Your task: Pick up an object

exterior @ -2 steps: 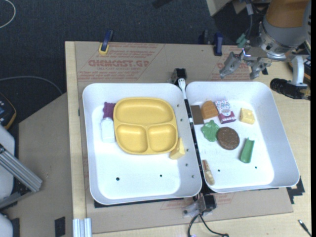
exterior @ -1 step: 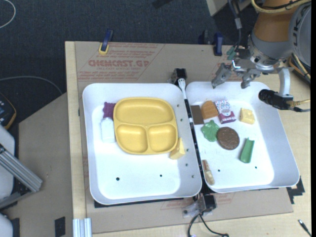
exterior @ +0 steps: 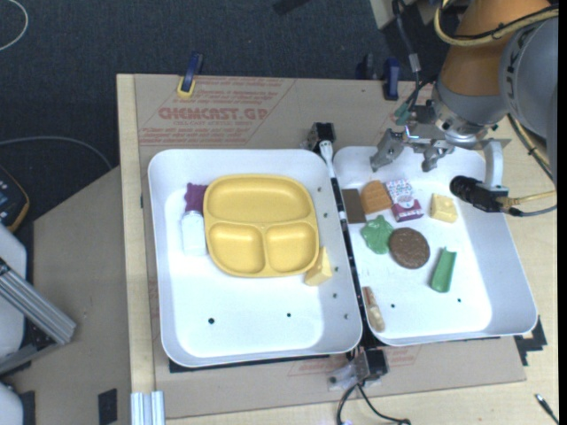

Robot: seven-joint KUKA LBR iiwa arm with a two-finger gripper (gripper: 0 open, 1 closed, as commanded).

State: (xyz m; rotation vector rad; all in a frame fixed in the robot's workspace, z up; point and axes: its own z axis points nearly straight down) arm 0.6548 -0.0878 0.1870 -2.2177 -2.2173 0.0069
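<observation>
The end effector (exterior: 409,150) hangs over the far edge of the right bin (exterior: 496,312). Its two fingers are spread wide apart, and nothing is between them.

The things to pick up lie below it in the right bin. There is an orange block (exterior: 376,197) next to a dark brown bar (exterior: 353,204). A small red and white packet (exterior: 404,198) sits just beside the orange block. A yellow chunk (exterior: 443,207) lies further right. A green lump (exterior: 376,235) touches a round brown cookie (exterior: 410,247). A green stick (exterior: 443,269) lies near the cookie.

The left bin (exterior: 239,335) holds a big yellow tray (exterior: 260,223). A white bottle (exterior: 192,232) with a purple thing (exterior: 195,196) above it lies beside the tray.
</observation>
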